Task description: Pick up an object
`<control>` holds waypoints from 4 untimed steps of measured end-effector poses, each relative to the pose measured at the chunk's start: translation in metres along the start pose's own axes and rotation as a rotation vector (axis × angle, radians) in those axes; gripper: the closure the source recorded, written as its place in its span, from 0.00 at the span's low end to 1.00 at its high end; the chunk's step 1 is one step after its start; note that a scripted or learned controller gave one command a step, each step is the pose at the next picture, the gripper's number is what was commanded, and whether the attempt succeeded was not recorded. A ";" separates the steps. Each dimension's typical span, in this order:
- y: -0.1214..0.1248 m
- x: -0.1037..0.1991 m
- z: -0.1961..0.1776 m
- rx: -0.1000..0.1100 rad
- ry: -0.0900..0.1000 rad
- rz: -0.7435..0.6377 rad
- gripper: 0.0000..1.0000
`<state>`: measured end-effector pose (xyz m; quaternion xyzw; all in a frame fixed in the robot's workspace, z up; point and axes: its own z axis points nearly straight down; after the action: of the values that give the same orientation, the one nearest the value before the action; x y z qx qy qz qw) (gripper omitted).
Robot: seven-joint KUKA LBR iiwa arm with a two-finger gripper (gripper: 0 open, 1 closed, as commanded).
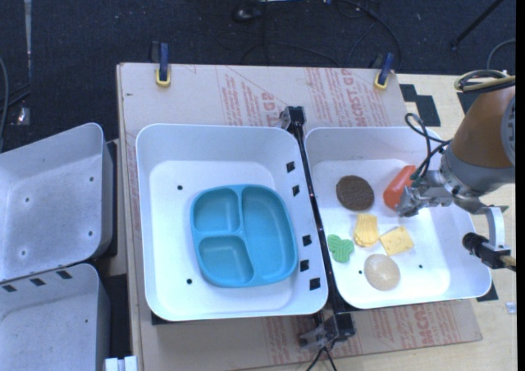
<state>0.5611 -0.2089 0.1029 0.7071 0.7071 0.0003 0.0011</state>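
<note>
In the right bin [459, 275], an orange-red piece [399, 185] lies with its long axis slanting from upper right to lower left. The hand [413, 202] sits just below it, touching or nearly so; its state cannot be told.

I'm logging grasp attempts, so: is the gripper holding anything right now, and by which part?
It cannot be told. The gripper sits low in the right bin, right beside the orange-red object, but the view doesn't show anything between its fingers.
</note>
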 end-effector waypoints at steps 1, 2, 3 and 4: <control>0.002 -0.005 -0.044 -0.003 -0.001 0.000 1.00; 0.006 -0.004 -0.087 -0.004 -0.001 -0.003 1.00; 0.010 0.000 -0.132 -0.005 -0.002 -0.004 1.00; 0.025 0.062 -0.130 0.001 0.002 -0.008 1.00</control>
<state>0.5861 -0.1465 0.2334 0.7044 0.7098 0.0008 0.0002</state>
